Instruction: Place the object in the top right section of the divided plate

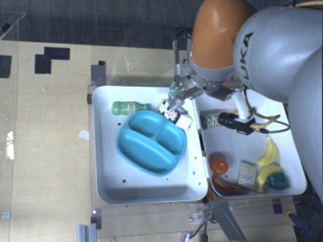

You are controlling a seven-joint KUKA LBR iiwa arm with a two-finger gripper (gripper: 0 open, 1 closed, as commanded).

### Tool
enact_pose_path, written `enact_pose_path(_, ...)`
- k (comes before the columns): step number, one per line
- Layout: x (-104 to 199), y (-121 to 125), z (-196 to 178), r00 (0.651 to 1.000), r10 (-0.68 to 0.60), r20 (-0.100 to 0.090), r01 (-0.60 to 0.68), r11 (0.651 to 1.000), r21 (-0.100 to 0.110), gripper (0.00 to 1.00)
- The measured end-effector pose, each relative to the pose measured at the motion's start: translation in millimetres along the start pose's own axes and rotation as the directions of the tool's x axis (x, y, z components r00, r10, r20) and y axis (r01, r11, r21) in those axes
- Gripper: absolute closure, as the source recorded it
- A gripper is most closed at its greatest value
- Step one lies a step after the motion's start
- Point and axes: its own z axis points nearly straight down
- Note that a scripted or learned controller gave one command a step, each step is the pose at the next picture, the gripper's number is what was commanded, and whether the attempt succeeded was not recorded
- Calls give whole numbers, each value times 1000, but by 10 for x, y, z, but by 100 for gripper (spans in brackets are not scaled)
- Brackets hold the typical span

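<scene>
The pale wooden bench carries some flat black marks at the far left. Next comes the left shallow white bin. In its upper part lies a light green plastic bottle on its side, just beside the blue divided plate, which sits tilted in the middle of this bin. At the upper right rim of the plate is the small black-and-white object, touching or almost touching the rim, not inside any section. The pincer hangs directly over this object and hides part of it; I cannot tell if the pincer is wide or narrow, or if it grips the object. In the right shallow white bin lie a dark green bottle with a label, an orange ball, a dark red long thing, a patterned square pad, two yellow bananas and a small teal item.
</scene>
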Motion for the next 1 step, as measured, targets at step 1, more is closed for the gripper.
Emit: enact_pose_path(1,197,741,151,994,-111,0,111,994,0,100)
